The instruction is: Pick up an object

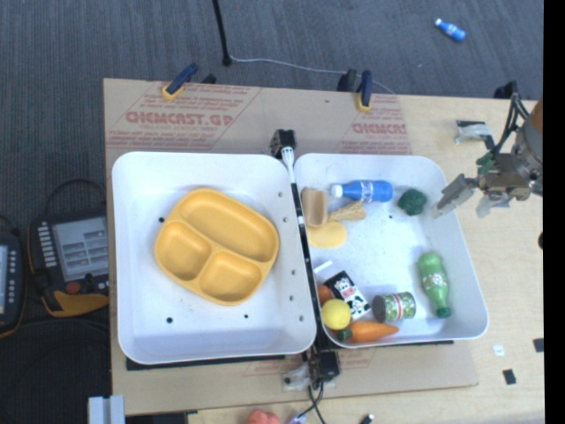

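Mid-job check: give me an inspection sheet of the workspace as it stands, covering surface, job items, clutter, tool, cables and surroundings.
Surface: cardboard-covered bench bearing left bin and right bin, side by side.
Job's things: in the right bin, blue bottle, dark green lump, green bottle, small can, carrot, lemon, black-and-white box, tan and yellow pieces.
Clutter: yellow divided plate in the left bin.
Tool: tool at the right bin's right rim, open, holding nothing.
Cables: black cable across the floor above the bench.
Surroundings: clamps at the bench's far edge, blue item on the carpet, device at left.
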Controlling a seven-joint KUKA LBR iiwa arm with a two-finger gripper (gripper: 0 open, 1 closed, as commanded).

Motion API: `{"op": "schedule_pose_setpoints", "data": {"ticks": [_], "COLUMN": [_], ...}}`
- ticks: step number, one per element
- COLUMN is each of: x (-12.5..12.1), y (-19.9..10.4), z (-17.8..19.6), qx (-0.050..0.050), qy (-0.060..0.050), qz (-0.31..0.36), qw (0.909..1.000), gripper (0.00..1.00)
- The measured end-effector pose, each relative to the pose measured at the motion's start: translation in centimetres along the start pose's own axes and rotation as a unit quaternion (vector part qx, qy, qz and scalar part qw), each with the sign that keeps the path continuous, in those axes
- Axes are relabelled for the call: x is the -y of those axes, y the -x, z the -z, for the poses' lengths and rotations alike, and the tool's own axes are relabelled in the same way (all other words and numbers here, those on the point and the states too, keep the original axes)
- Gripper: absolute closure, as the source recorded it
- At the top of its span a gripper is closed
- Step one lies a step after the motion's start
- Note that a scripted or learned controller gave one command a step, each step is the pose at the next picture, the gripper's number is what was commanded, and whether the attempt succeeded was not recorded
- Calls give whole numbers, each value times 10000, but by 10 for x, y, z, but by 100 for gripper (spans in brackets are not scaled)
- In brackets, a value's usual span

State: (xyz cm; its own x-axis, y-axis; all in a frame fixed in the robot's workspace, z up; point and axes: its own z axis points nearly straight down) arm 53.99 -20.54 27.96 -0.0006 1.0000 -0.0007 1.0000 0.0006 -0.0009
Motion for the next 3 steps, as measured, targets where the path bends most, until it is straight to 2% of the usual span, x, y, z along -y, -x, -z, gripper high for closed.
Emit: {"op": "schedule_pose_setpoints", "data": {"ticks": [1, 2, 3], "x": [19, 35, 36], "y": [18, 13, 17], "z": [-139, -179, -170], "qx": [-7, -49, -7], "qy": [-11, 12, 3], "qz": [-3, 29, 4], "qw": [10000, 10000, 10000], "gripper": [0, 0, 100]}}
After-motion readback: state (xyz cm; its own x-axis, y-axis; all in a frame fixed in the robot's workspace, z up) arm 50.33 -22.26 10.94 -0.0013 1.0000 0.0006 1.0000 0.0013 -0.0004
